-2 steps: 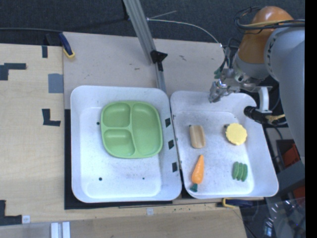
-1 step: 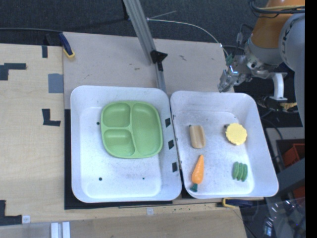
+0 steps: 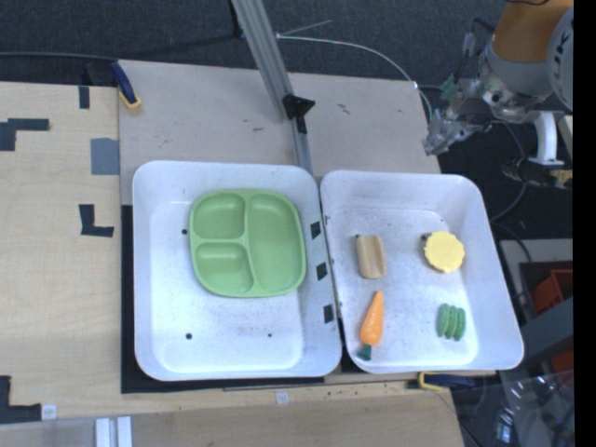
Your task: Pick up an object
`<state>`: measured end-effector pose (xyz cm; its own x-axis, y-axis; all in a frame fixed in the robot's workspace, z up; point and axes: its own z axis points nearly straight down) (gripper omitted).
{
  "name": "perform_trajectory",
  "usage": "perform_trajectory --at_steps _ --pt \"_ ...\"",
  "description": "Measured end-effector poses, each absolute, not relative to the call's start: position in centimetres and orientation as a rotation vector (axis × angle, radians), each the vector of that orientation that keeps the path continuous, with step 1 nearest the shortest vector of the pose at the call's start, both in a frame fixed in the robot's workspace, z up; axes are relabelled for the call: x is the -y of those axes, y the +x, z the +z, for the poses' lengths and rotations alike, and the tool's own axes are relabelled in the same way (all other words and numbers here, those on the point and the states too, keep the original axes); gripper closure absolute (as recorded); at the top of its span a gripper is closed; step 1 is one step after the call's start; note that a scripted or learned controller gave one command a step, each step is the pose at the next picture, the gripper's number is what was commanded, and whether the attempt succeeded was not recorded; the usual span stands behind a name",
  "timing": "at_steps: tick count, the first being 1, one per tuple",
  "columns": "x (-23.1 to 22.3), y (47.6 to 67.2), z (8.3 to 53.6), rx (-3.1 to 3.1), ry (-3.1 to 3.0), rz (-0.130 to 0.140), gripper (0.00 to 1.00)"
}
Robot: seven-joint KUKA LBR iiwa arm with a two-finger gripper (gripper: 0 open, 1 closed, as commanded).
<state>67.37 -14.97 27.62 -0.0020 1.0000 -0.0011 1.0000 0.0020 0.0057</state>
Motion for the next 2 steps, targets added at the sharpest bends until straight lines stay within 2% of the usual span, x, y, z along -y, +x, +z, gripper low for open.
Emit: perform_trajectory --at_steps 1,2 --pt "9.7 66.8 25.9 -2.229 2.217 -0.001 1.0" --pt "5.2 65.7 26.0 -2.228 2.218 -0.002 1.0"
